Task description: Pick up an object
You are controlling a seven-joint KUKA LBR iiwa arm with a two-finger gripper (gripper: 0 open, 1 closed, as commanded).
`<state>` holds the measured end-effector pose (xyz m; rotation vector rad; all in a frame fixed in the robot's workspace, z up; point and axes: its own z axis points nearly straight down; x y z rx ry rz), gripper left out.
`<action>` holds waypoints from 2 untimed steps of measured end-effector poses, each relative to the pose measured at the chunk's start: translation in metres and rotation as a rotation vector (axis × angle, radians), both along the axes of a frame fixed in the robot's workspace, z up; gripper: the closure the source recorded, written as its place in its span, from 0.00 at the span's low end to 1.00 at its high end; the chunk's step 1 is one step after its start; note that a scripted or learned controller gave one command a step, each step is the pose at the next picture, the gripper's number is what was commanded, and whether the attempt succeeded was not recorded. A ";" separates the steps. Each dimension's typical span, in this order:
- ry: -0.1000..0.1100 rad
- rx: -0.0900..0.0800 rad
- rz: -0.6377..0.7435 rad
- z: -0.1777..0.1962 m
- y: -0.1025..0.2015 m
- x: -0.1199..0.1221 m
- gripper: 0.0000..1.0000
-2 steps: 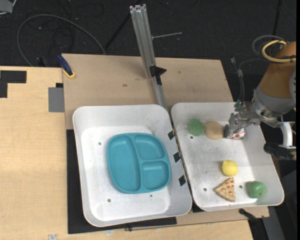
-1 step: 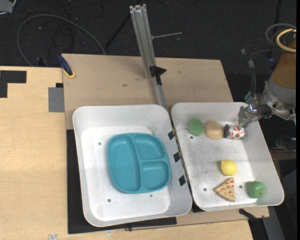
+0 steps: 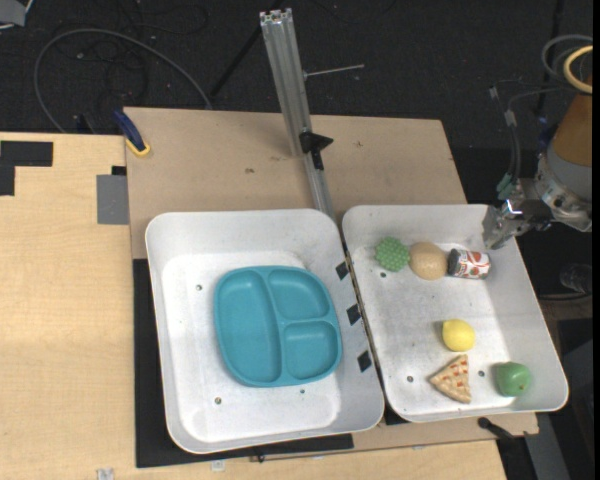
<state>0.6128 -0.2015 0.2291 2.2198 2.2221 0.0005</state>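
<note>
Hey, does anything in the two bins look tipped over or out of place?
One thing: the small can in the right bin lies on its side against the beige ball. Nothing looks spilled.

The right bin (image 3: 420,393) holds its clutter in two groups. Along the far wall a green bumpy piece (image 3: 391,254), a tan rounded piece (image 3: 428,261) and a small red-and-white can (image 3: 470,264) sit in a tight row, touching or nearly so — little room between them. Near the front wall a yellow lemon (image 3: 459,334), a pizza slice (image 3: 452,379) and a green apple (image 3: 512,377) lie close but apart. The bin's left half is bare floor. In the left bin (image 3: 175,368) a teal divided plate (image 3: 277,324) fills the middle, leaving open margins all round. An upright metal post (image 3: 288,98) rises behind the gap between the bins — the far approach there is blocked.
</note>
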 end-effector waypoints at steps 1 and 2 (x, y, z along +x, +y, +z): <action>0.004 0.003 0.004 -0.011 0.055 0.006 1.00; 0.005 0.003 0.004 -0.020 0.110 0.010 1.00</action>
